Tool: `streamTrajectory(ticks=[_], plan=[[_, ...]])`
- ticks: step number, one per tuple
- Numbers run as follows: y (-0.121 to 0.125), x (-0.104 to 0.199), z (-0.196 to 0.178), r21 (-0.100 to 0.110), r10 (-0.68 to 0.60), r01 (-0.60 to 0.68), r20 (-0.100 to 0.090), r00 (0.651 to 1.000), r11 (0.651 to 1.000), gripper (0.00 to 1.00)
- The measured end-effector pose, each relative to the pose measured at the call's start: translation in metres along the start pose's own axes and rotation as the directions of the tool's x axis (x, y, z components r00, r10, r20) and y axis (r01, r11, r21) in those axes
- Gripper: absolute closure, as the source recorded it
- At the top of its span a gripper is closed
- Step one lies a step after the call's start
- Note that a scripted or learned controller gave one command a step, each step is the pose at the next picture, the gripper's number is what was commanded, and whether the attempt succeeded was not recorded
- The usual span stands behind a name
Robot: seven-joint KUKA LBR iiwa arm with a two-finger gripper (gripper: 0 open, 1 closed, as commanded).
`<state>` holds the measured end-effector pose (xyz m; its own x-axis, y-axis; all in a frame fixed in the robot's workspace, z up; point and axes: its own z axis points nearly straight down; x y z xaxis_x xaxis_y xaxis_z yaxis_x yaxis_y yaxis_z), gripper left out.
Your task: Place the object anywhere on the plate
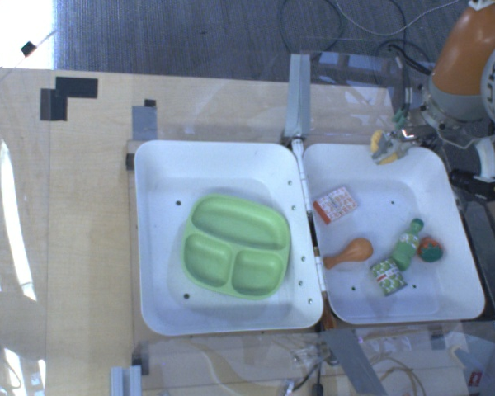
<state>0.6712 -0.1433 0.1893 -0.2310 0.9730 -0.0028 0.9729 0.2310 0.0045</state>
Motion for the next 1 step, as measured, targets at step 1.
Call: streamTrajectory(ticks=[1], plan=[[-0.0213, 0.0670, -0.0380, -0.001, -0.215, 0.215, -0.001, 0.977, 0.977, 1.00]])
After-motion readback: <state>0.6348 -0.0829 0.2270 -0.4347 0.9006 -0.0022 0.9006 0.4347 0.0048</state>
